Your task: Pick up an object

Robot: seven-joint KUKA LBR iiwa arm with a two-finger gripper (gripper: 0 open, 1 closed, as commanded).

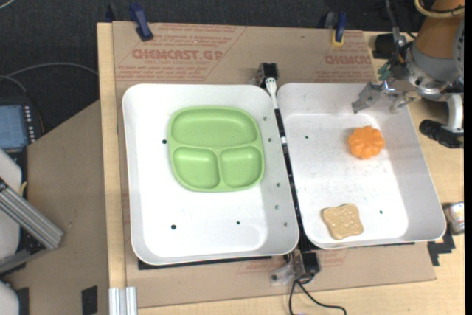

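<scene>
An orange, lumpy object (366, 142) lies in the right bin (317, 158), toward its far right side. A tan toast-shaped piece (342, 220) rests near that bin's front edge. My gripper (381, 95) hovers over the right bin's far right corner, above and just beyond the orange object, with nothing seen between its fingers. The arm comes in from the right with its orange band at the frame's edge.
The left bin (147, 181) holds a green divided plate (216, 148) with three compartments. Both bins sit on a cardboard sheet (184, 48) clamped with blue clips. A black bracket (268, 73) stands between the bins at the back.
</scene>
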